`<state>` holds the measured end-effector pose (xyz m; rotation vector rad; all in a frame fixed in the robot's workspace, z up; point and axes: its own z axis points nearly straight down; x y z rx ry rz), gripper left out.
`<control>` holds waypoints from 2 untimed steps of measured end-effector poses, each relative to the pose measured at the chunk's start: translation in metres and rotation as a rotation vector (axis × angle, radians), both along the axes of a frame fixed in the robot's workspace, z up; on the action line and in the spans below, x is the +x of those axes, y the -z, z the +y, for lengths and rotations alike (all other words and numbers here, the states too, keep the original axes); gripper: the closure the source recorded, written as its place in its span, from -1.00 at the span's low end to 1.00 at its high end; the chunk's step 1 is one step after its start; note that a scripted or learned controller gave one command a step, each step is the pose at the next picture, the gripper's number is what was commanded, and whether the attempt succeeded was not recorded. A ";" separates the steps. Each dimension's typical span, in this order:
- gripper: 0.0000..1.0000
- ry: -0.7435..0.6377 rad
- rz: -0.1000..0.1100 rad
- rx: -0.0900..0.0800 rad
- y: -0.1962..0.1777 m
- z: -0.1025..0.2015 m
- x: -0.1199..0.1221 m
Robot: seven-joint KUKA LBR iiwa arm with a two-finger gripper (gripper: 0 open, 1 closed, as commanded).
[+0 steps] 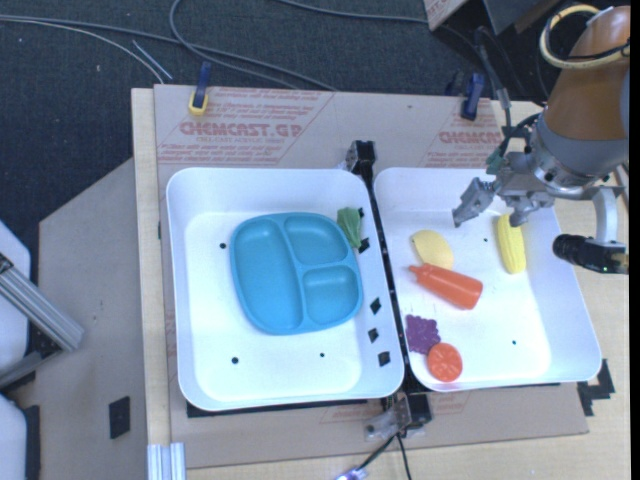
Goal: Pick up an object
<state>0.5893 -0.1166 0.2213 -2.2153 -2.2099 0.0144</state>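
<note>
Nearest the camera, at the front rim of the right bin (560, 368), an orange-red tomato (445, 361) lies touching a small bunch of purple grapes (421, 332) just behind it. Farther back in the same bin an orange carrot (448, 285) lies slantwise, its thin end close to a pale yellow lemon-like piece (432, 247). To the right of these a yellow ear of corn (511, 244) lies lengthwise, apart from the carrot.

Above the back part of that bin hangs the claw (497, 203), carried by the grey arm (585, 108) with its orange band, which reaches in from the right. Its two fingers stand spread, one pointing down toward the left near the lemon-like piece and the other just above the top end of the corn; nothing sits between them.

Left of the divider, the other bin (195, 268) holds a blue sectioned plate (295, 270) lying flat near its middle, and a small green leafy piece (350, 226) rests at the plate's back right corner against the bin wall. Both bins sit side by side on a board-covered worktop (250, 118) held by blue clamps (201, 96).
</note>
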 end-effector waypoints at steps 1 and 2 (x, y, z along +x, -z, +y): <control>-1.00 -0.003 -0.014 -0.002 -0.008 0.000 0.003; -1.00 -0.002 -0.008 0.000 0.050 0.007 -0.004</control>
